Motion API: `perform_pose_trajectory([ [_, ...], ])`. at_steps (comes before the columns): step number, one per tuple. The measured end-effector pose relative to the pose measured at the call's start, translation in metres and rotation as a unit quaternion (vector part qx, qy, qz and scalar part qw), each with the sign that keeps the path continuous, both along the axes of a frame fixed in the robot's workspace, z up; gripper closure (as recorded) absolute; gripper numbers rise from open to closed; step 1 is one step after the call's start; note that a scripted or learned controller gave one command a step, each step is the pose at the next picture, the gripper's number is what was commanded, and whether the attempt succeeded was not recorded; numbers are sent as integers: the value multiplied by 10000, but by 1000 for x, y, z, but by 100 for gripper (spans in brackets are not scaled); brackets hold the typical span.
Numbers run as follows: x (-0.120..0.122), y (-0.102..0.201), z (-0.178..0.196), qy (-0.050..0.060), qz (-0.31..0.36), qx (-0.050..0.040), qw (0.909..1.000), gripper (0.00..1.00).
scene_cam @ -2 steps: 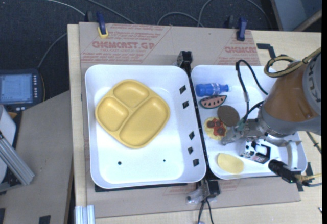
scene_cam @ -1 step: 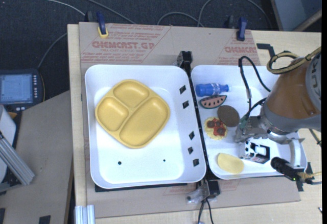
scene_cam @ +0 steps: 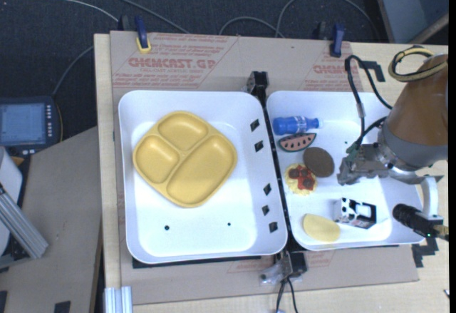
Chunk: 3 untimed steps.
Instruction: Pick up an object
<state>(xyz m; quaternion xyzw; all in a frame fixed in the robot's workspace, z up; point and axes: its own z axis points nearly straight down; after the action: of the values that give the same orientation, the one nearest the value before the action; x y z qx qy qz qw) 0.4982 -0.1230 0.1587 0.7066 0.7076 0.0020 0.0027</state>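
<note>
The right bin (scene_cam: 370,108) holds several small items: a blue bottle (scene_cam: 293,123) lying on its side, a watermelon slice (scene_cam: 296,141), a brown round piece (scene_cam: 318,161), a red-and-yellow food piece (scene_cam: 301,178), a pale yellow piece (scene_cam: 321,227) and a black-and-white object (scene_cam: 355,212). My gripper (scene_cam: 354,170) hangs over the middle of this bin, just right of the brown piece and above the black-and-white object. Nothing shows between its fingers.
A yellow divided plate (scene_cam: 185,158) lies in the left bin (scene_cam: 142,226). Black clips (scene_cam: 257,81) join the two bins along the divider. The arm's orange band and grey wrist (scene_cam: 420,119) cover the right bin's right side. Cables run behind the bench.
</note>
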Motion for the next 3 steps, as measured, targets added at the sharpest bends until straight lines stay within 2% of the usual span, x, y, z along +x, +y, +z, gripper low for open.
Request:
perform_pose_trajectory([
  [2,7,-8,113,0,-5,-4,10000,100],
  [3,8,-7,127,18,2,3,10000,100],
])
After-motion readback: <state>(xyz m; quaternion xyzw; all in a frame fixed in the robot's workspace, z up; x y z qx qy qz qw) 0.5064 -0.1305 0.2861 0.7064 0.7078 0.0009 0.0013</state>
